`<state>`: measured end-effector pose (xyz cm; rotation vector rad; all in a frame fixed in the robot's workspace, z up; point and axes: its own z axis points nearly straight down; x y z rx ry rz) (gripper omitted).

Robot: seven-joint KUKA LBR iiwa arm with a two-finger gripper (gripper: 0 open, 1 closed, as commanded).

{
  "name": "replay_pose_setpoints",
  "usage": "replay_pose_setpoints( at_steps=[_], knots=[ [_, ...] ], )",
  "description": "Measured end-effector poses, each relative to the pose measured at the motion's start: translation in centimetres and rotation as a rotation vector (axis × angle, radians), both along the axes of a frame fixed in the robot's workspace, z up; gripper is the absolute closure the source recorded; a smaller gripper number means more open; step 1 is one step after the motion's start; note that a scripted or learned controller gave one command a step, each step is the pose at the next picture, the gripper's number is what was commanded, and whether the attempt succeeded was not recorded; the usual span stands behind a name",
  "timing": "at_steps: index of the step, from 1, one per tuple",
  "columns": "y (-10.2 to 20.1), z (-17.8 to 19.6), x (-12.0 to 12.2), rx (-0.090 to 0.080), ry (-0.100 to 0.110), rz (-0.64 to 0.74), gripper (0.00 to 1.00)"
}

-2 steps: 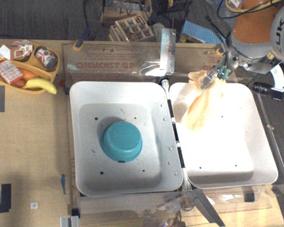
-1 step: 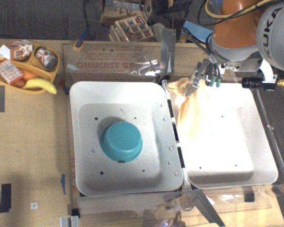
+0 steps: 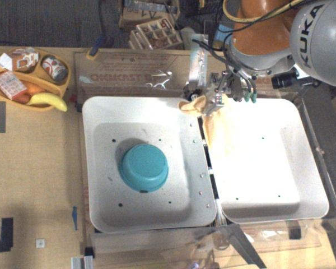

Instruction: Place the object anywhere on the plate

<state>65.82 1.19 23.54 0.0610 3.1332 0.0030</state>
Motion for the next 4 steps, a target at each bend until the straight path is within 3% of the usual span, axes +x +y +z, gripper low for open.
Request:
replay_pose_setpoints(
  at_steps=[1,3,4],
  knots=[
    [5.2,0.9,0.2,0.0,-0.001,0.04,1.0],
    [16.1,-0.6,0.3,0.002,0.0,0.04,1.0],
    [16.1,-0.5,0.3,0.002,-0.002,0.04,0.0]
  ],
)
